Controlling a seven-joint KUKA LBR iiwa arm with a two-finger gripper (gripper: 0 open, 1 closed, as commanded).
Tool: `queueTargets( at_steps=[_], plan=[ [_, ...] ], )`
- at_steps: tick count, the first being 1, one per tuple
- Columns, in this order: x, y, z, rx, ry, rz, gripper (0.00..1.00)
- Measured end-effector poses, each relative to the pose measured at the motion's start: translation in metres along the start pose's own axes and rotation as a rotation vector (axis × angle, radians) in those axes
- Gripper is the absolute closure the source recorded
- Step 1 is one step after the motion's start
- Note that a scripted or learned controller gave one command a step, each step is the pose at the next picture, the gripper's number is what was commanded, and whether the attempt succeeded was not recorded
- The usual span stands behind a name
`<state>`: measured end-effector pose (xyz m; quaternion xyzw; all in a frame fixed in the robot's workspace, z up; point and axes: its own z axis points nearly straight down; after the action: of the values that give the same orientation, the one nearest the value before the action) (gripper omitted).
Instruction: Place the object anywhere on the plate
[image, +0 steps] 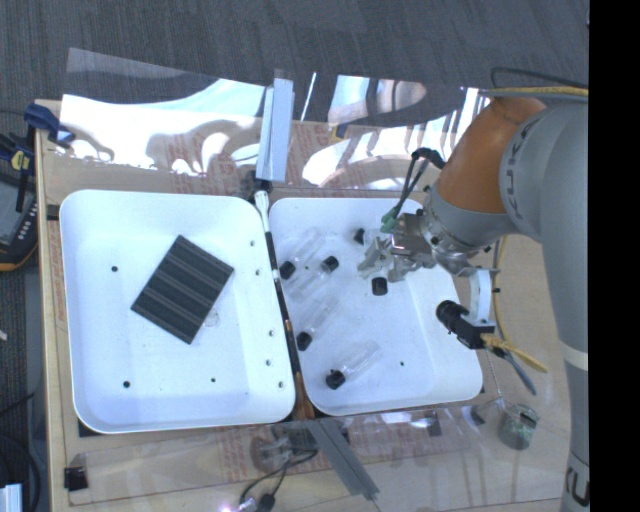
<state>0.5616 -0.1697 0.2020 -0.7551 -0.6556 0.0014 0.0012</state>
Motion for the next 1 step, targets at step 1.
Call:
queueTargets(
  at_steps=[1],
  plan=[
    [0.0633,0.0296,0.0174,0.000,0.000,0.009,1.00]
  ],
)
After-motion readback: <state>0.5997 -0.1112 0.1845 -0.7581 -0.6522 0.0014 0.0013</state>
